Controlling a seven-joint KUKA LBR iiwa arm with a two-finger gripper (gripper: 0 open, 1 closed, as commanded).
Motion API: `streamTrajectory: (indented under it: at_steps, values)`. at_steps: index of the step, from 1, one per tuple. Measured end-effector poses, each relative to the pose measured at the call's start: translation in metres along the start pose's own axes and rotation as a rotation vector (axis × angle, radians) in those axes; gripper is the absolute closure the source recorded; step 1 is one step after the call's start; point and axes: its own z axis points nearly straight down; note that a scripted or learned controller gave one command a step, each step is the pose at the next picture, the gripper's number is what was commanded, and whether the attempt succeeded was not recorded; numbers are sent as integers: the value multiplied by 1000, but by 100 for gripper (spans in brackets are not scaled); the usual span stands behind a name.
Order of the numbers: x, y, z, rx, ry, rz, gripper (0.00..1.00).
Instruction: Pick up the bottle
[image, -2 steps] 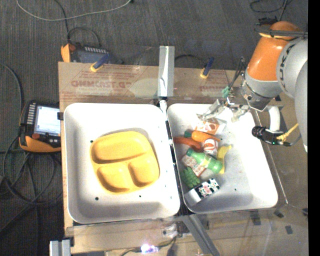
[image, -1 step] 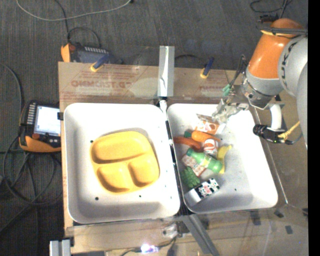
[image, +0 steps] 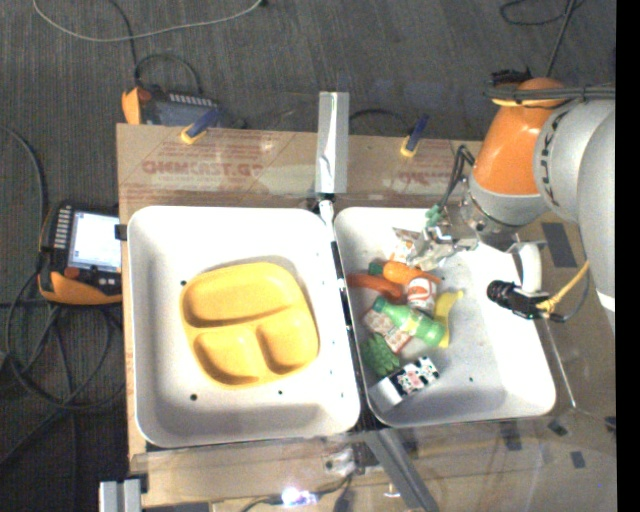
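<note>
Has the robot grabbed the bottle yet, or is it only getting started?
Not yet. The arm has reached over the right bin, with the gripper at the top of the toy pile. The green bottle lies in the pile, below the gripper and unlifted. Left to do: get onto the bottle, grip it and raise it.

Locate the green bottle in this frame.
The green bottle lies in the right bin, amid the pile near its left wall, just below the carrot and left of the banana; the hand is above the pile.

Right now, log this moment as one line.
task: pick bottle | gripper: above right bin's far edge | bottle: lying in pile, untouched | left bin: yellow tray
</note>
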Motion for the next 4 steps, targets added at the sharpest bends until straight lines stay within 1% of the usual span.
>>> streamTrajectory:
  at_steps: [1,2,3,4]
  values:
    - [0,0,0,-1,1,0,0]
    - [27,-61,59,-18,-3,-110,0]
    - [27,-121,64,-28,-3,-178,0]
    - [9,-135,-80,-4,1,-381,0]
